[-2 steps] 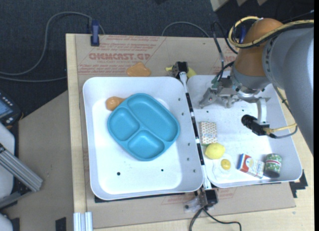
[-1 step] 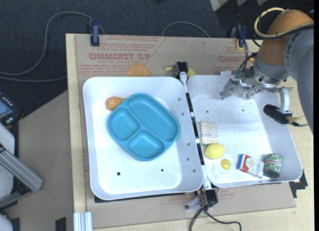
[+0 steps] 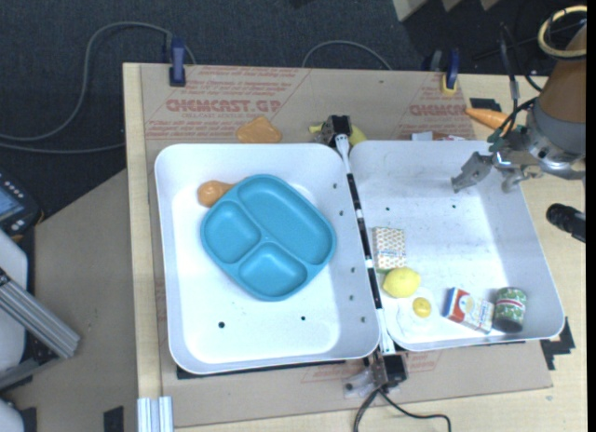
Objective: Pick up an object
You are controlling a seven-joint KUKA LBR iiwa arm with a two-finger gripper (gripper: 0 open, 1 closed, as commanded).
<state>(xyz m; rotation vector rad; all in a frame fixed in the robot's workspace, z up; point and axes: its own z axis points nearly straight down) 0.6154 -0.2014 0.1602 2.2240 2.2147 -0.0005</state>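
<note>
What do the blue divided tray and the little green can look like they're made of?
The blue divided tray looks like moulded plastic: uniform colour, soft sheen, rounded compartment ridges. The small green can is probably metal with a printed label, though it is too small to be sure.

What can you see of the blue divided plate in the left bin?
The blue plastic divided plate has three compartments with raised rims and rounded corners, all bare. It lies flat, turned at a slant, in the upper middle of the left white bin. A small orange object sits at its upper left edge, partly tucked behind it.
</note>
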